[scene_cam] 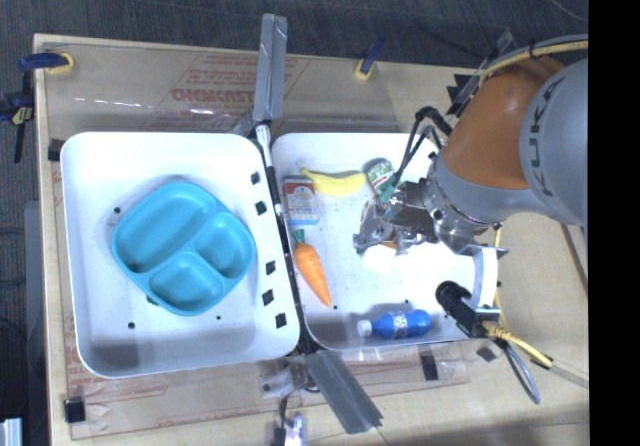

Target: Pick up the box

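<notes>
Lying flat, box (301, 202) long axis toward the camera.

Claw (372, 232) hovers in right bin (345, 329) — box (300, 202) lies apart.

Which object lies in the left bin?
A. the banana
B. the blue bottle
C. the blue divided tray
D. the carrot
C: the blue divided tray rests in the left bin, while the carrot, the banana and the blue bottle all lie in the right bin, where the box is too.
</notes>
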You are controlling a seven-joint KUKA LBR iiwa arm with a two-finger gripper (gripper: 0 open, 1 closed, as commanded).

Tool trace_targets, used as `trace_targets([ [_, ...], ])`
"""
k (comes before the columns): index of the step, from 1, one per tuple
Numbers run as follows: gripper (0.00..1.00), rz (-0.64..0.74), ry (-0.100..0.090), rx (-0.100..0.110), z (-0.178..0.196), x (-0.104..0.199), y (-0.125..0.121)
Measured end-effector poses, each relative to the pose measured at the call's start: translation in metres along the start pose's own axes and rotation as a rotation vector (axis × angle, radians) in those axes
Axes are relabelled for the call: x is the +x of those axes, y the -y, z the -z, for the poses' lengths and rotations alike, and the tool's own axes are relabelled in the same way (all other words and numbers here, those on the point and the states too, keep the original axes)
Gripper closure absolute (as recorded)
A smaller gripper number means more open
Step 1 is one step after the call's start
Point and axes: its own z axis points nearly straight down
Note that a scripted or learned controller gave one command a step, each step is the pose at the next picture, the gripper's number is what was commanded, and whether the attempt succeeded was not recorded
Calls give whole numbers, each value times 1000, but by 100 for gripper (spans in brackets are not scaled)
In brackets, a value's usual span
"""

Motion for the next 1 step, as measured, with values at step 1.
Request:
trace_targets([
  [1, 100, -44, 1, 3, 17, 84, -14],
])
